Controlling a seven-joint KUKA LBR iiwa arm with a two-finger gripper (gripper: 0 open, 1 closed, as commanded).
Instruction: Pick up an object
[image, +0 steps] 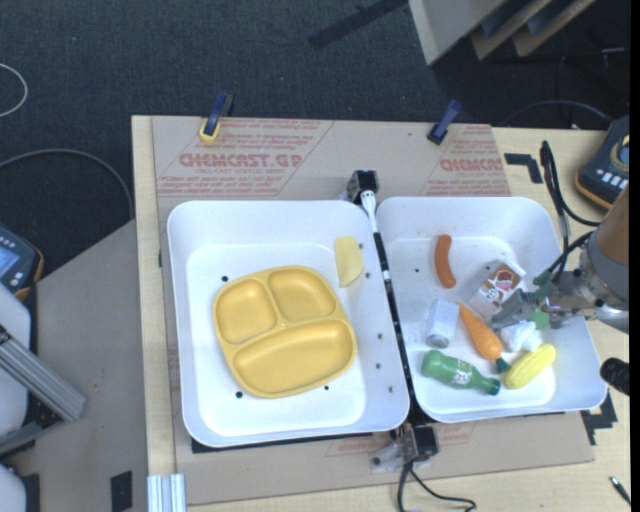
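Several toys lie in the right bin (400, 330); the pincer (527, 310) hovers low just right of the carrot (481, 334), and I cannot tell its state. This looks like the approach step; next it must settle over one object and grip.

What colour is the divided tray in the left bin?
Yellow. The divided tray shows plainly in the camera view, lying in the left bin.
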